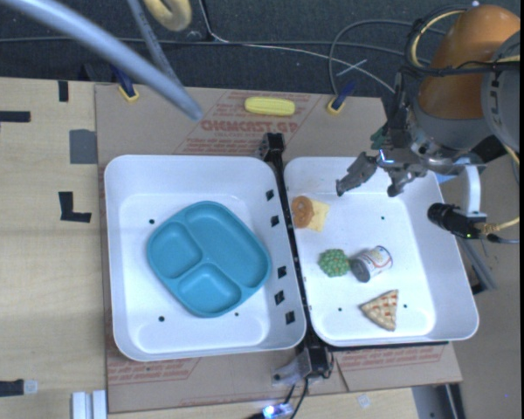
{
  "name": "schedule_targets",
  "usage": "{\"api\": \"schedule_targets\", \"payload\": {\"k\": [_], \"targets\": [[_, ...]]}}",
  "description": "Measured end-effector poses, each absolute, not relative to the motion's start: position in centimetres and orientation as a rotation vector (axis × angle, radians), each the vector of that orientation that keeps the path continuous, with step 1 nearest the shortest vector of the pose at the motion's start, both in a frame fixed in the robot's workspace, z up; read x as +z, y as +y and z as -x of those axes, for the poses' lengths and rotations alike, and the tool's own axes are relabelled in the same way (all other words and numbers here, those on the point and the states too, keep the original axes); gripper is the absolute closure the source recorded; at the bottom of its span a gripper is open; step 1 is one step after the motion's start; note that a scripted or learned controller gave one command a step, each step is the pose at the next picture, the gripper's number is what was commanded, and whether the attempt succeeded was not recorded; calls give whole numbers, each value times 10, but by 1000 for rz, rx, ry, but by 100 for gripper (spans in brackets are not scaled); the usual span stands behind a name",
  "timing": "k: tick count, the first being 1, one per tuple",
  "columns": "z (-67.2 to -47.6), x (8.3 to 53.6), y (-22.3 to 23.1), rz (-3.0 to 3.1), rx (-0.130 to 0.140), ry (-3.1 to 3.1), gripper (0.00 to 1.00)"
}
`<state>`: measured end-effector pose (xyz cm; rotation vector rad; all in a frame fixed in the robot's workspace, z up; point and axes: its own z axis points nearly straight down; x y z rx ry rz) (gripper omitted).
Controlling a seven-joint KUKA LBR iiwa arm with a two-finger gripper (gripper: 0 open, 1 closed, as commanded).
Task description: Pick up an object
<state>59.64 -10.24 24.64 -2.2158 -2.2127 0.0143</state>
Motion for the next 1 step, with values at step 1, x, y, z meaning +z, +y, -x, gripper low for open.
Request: {"api": "schedule_targets", "payload": {"k": [1], "targets": [[-599,253,-102,2219,2,-2222,0]]}}
